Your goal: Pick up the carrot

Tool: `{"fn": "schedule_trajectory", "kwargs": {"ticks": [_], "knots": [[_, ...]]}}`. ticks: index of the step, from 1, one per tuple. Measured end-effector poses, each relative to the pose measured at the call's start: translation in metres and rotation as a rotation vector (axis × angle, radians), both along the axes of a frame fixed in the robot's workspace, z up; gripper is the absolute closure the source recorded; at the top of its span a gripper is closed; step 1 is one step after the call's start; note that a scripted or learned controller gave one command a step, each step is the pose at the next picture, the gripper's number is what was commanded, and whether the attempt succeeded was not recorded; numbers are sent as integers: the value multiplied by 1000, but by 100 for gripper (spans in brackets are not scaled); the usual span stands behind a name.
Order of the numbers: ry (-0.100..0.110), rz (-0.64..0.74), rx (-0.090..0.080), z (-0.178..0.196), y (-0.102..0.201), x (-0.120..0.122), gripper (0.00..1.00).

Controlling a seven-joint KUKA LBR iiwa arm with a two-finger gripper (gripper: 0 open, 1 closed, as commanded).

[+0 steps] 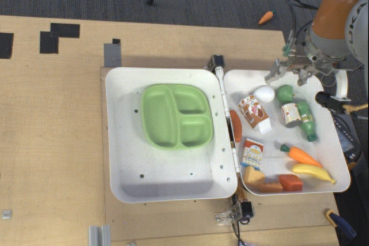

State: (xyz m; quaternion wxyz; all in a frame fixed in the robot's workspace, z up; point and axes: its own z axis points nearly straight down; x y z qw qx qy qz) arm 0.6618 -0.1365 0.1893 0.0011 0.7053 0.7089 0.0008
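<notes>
Green divided plate (pixel 176 116) in left bin (pixel 118 141); banana (pixel 312 172), perhaps, right.

The arm (pixel 346 14) has a rounded orange band above the wrist, flanked by pale grey housing. Below the band sits a grey metal wrist assembly with angular brackets. The hand (pixel 294 69) is grey metal, with thin struts spreading outward from the wrist.

Arm enters from the right, grey links, orange band above the wrist in the upper right corner. Gripper (pixel 293 69) hangs below it, pointed down, its two fingers (pixel 275 72) spread apart with nothing between them.
</notes>
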Motion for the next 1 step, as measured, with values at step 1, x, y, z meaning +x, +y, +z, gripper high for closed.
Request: {"fn": "schedule_trajectory", "kwargs": {"ticks": [1], "knots": [[3,-58,1,-39,27,-65,0]]}}
